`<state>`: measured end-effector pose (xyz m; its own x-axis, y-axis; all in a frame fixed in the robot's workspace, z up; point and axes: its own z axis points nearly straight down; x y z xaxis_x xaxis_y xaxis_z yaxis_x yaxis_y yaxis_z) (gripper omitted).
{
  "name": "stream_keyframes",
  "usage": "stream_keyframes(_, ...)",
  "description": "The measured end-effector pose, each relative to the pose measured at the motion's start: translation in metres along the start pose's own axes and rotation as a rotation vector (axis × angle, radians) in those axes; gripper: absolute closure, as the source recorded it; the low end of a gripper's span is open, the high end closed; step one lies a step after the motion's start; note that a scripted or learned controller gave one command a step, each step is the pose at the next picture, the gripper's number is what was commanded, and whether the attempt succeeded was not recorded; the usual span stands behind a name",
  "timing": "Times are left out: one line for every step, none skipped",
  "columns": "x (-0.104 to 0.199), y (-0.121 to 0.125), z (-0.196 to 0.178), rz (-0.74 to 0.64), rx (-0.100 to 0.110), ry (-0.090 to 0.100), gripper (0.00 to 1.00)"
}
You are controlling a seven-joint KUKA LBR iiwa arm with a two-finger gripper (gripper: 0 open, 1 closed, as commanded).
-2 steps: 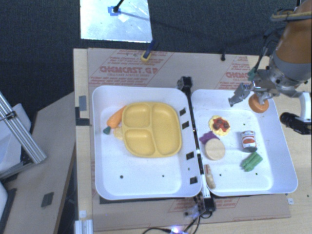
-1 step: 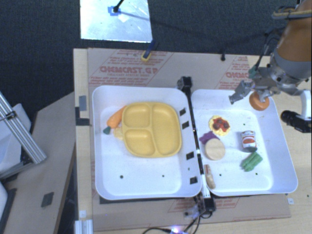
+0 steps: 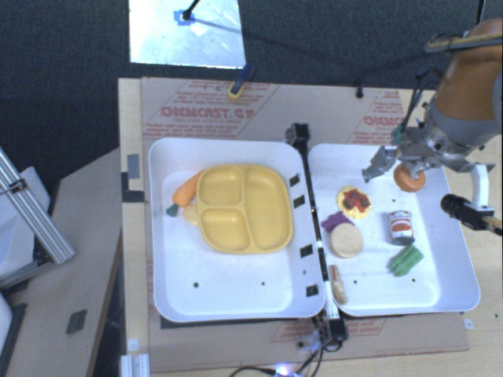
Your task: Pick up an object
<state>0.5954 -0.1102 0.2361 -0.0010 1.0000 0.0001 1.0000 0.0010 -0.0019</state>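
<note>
Your arm reached over the right-hand bin.
The jaws (image 3: 391, 161) hung at the right bin's (image 3: 440, 289) far edge; whether apart, you couldn't tell. An orange disc (image 3: 409, 179) lay just beside, rightward.

fixed above the bench, looking down at a slant on two shallow white plastic bins (image 3: 236, 309) side by side, far enough to frame both whole.

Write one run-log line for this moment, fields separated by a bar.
gripper above right bin, far edge | nothing seen held | nearest: orange round item | yellow divided plate in left bin
</note>
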Motion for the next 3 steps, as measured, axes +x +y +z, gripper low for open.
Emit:
stream_keyframes(-0.009,0.0,0.048,0.001,0.0,0.0,0.0)
stream_keyframes(-0.004,-0.002,0.11,0.0,0.002,0.001,0.0)
stream_keyframes(-0.004,-0.001,0.139,0.0,-0.006,0.0,0.0)
